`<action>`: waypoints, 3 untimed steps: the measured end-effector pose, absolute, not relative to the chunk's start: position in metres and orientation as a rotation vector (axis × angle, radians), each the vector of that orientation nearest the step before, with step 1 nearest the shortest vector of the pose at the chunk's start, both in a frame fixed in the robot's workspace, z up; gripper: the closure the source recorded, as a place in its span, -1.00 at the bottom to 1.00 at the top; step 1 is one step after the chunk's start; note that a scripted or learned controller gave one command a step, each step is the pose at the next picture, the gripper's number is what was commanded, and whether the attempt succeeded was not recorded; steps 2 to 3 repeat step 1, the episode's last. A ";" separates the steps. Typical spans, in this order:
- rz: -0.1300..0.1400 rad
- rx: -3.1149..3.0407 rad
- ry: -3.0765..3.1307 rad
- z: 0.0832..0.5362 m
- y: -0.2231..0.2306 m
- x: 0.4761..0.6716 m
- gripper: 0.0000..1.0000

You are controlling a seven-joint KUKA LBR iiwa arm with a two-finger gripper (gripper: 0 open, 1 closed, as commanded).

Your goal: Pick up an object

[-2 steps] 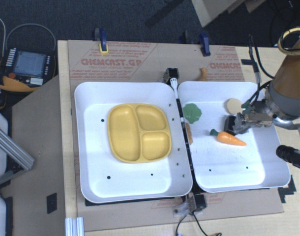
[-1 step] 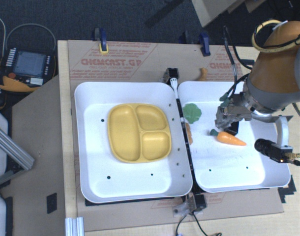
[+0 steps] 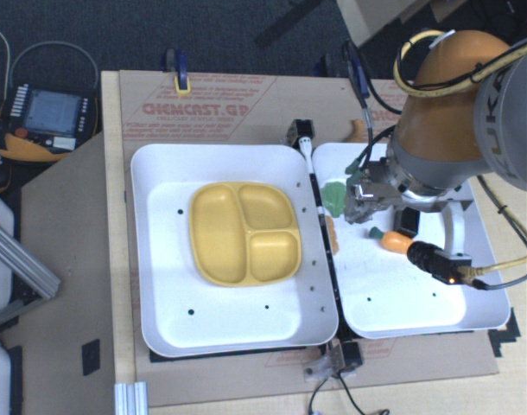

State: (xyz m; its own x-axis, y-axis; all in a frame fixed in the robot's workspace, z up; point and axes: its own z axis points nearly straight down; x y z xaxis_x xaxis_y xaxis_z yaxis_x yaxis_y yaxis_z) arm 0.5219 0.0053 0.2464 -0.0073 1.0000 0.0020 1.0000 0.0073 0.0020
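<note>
My gripper [image 3: 360, 202] hangs low over the back left part of the right bin [image 3: 402, 311], under the grey and orange wrist. Just to its left lies a pale green object [image 3: 334, 199], close to the gripper; whether they touch I cannot tell. An orange carrot-shaped object [image 3: 396, 241] with a small green tip lies in the same bin, just right of and in front of the gripper. A small brown-orange piece [image 3: 331, 235] sits by the bin's left wall. The arm hides much of the bin's back.
In the left bin [image 3: 151, 232] rests a yellow divided plate [image 3: 244, 232]. A black cable plug [image 3: 438, 263] with a yellow lead hangs over the right bin. Clamps and cables line the bench's back edge.
</note>
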 end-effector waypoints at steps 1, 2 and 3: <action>-0.004 -2.214 -2.228 0.248 0.060 0.526 1.00; -0.004 -2.214 -2.228 0.248 0.060 0.526 1.00; -0.004 -2.214 -2.228 0.248 0.060 0.526 1.00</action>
